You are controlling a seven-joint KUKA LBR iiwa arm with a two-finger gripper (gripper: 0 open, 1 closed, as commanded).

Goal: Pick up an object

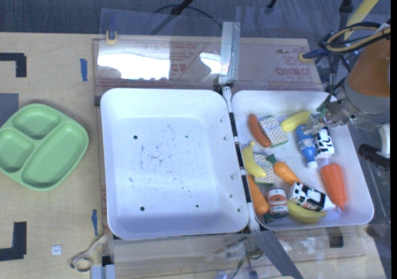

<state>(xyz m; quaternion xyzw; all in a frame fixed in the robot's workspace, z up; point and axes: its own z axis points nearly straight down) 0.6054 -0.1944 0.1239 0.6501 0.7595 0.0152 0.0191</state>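
On the wooden bench [49, 54], the gripper [324, 118] hangs over the right bin's [363, 209] far right edge, just above a blue tube [306, 146]; its opening cannot be told.

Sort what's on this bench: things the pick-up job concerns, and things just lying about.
Job:
gripper, at the right bin's far edge
right bin
toys in it: hot dog, large carrot, blue tube, banana

Lying about:
left bin
green divided plate
scissors

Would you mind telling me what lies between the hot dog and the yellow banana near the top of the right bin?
In the camera view, a small patterned sponge lies between the hot dog and the yellow banana, touching or nearly touching both.
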